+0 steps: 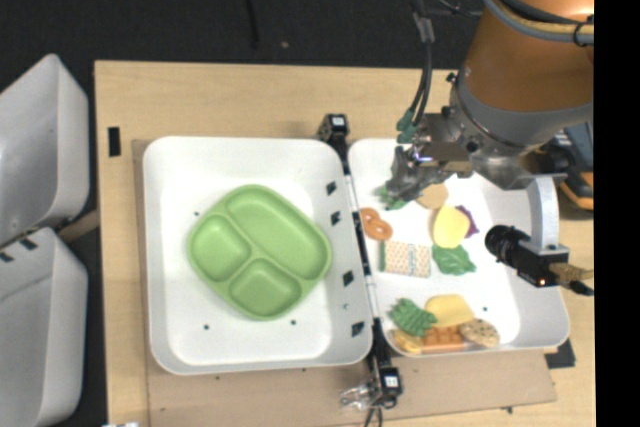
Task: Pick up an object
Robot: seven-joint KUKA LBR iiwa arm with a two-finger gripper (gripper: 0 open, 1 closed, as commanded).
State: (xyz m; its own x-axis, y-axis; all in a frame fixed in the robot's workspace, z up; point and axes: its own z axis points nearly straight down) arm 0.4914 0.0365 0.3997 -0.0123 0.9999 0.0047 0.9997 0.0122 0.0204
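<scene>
My gripper [408, 177] hangs over the far left part of the right bin [530, 315], under the orange-banded wrist. Its tips sit low, just above a small green item [392, 199] near the bin's back wall. Toy food lies below it: an orange pretzel ring [376, 225], a tan piece [433, 197], a yellow and purple piece [452, 225], a checked cracker [407, 259] and a green leafy piece [455, 261]. Near the front lie a green ridged piece [411, 318], a yellow piece [449, 307], a carrot-like orange piece [443, 338] and a cookie [480, 333].
The left bin [170, 315] holds a green divided plate [260, 251]. A black camera mount [520, 253] stands over the right bin's right side. Clips line the divider between the bins [352, 245]. White blocks [35, 215] stand at the far left.
</scene>
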